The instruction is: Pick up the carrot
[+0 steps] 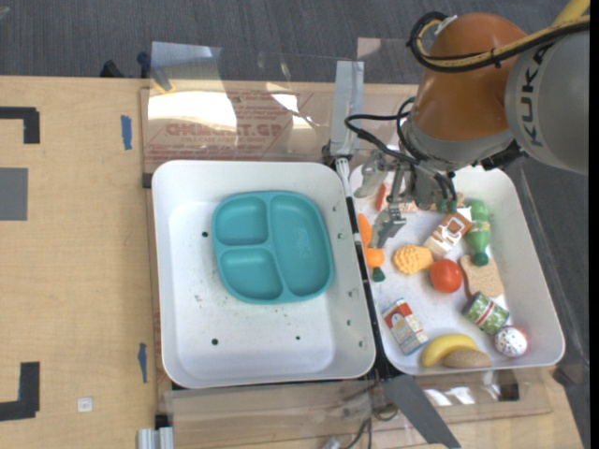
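The carrot point(372, 253), small and orange with a green tip toward the front, lies against the left wall of the right bin point(541, 279). My gripper point(391, 211) hangs from the grey arm with the orange band, low over the back left of that bin. It is just behind the carrot and slightly to its right. The gripper's body hides what is directly under it.
Crowded to the right of the carrot are a yellow corn-like toy point(410, 258), a red tomato point(446, 276), an orange-white box point(449, 234) and green vegetables point(479, 227). A small carton point(404, 325), banana point(447, 347), can point(485, 311) and white ball point(511, 341) lie in front. The left bin point(178, 279) holds a teal divided plate point(273, 246).
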Robot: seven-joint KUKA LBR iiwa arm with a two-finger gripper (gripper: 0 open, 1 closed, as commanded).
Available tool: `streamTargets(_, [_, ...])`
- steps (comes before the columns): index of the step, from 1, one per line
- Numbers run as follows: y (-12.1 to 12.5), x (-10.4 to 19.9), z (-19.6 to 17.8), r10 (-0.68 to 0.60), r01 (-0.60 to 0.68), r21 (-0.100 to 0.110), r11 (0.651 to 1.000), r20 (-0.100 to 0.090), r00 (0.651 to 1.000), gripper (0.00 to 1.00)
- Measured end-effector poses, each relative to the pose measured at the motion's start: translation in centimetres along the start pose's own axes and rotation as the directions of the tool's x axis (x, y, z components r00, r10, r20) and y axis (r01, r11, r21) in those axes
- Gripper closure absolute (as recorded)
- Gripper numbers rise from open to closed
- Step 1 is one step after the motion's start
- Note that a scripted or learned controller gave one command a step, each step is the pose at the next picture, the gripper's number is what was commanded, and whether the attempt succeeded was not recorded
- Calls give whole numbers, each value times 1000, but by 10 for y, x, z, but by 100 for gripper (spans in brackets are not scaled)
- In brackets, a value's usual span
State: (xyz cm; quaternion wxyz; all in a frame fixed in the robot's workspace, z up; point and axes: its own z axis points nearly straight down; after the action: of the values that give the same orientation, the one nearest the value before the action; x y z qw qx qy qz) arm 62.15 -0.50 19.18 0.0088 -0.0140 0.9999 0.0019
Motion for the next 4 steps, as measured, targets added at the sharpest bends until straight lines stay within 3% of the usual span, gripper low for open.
streamTargets(1, [-48,80,-15,-6,6,5,1000,-12,1000,0])
streamTargets(2, [-87,48,95,149,-148,5,989,-10,989,0])
streamTargets(3, [-87,25,102,115,-115,5,993,-5,993,0])
streamTargets(4, [-86,21,102,185,-185,5,983,-4,983,0])
